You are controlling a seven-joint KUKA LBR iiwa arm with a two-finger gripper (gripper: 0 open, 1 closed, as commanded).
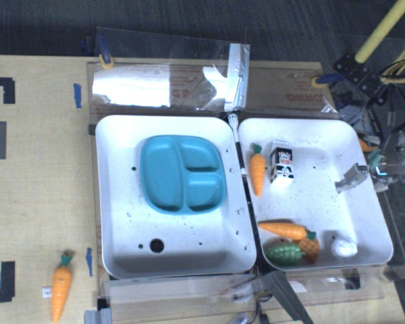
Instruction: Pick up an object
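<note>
From the camera view I see the gripper [349,178] hovering at the right bin's [324,130] right edge, nothing between its tips; I cannot tell its opening. Candidates lie well apart from it: upright carrot [257,170], cow-print carton [281,164], lower carrot [283,230]. I judge this the approach step; next, centre over one item and descend.

My gripper [354,175] was pale grey metal with a shiny silver wrist part [385,171] (small and blurred), and dark cables [378,117] ran above it.
</note>
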